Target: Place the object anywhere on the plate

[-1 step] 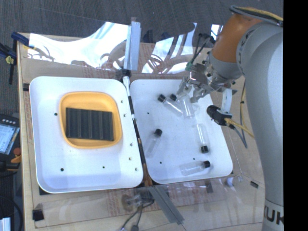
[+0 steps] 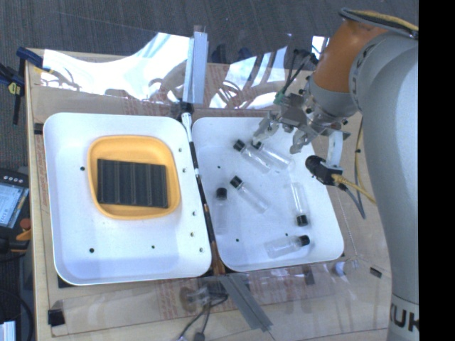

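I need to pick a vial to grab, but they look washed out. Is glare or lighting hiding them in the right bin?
Camera view: the clear vials nearly vanish against the right bin, and mainly their black caps stand out; bright reflections streak the shiny sheet behind both bins; the yellow plate in the left bin reads sharp; the gripper is slightly soft.

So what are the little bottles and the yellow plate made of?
The little bottles look like clear glass or plastic, since the white bin shows through them; their black caps look like plastic. The yellow plate looks like smooth, matte plastic with a dark ridged insert.
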Robot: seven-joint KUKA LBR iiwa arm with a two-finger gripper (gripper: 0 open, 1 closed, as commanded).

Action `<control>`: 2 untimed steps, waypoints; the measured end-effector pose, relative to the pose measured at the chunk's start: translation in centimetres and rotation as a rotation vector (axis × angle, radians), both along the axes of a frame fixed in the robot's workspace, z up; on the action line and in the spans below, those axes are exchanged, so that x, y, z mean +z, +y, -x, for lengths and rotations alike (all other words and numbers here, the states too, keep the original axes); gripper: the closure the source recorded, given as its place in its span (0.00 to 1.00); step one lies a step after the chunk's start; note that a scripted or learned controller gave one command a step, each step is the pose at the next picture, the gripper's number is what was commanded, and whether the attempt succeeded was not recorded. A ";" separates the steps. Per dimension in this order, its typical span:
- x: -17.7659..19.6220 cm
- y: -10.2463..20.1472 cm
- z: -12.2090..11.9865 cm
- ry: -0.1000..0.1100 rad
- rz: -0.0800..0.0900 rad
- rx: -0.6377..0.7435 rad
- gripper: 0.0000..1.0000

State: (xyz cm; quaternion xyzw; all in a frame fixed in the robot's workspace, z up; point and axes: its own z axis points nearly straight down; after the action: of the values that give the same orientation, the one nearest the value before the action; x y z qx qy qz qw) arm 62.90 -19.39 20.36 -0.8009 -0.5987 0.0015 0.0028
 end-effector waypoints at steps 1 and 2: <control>0.0 0.0 0.0 0.000 0.000 0.000 0.00; 0.0 0.0 0.0 0.000 0.000 0.000 0.00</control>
State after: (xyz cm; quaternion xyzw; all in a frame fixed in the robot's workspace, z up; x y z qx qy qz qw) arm 62.90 -19.39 20.36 -0.8010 -0.5987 0.0015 0.0028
